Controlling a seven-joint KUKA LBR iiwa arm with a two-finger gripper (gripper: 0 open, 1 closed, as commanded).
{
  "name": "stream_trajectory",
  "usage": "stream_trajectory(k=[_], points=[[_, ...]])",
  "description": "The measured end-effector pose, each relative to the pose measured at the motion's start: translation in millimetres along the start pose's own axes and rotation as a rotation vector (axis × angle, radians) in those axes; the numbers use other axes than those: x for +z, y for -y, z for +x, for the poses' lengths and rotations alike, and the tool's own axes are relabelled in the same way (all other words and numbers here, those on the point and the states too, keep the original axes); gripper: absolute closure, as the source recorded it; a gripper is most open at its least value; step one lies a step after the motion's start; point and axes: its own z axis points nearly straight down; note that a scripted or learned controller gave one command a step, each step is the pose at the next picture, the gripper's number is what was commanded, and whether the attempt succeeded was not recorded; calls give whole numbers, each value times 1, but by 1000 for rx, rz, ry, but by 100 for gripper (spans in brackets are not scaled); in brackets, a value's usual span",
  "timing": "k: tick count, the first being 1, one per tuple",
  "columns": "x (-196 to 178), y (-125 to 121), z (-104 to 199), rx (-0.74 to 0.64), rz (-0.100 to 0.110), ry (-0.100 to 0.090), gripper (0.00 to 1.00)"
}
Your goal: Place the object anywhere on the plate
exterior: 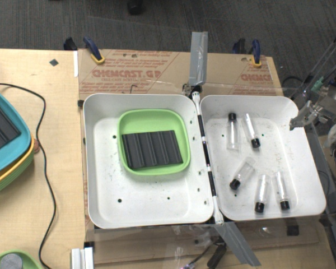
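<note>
Two white bins sitting side by side on bench. Left bin (101, 167) holding green plate (153, 122), dark ridged mat (152, 149) lying on it. Right bin (302, 167) holding five clear tubes with black caps: two near top (232, 129) (251, 131), one tilted in middle (242, 174), two near bottom edge (261, 193) (281, 191). All tubes lying apart from plate. Gripper (302, 116) hovering at right rim of right bin; cannot tell its state, too small and blurred.
</note>
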Motion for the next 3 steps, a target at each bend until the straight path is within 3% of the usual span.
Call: stream_trajectory(k=[1,2,3], points=[[-21,20,-11,260,0,1,0],[20,36,4,487,4,2,0],[27,48,11,721,3,1,0]])
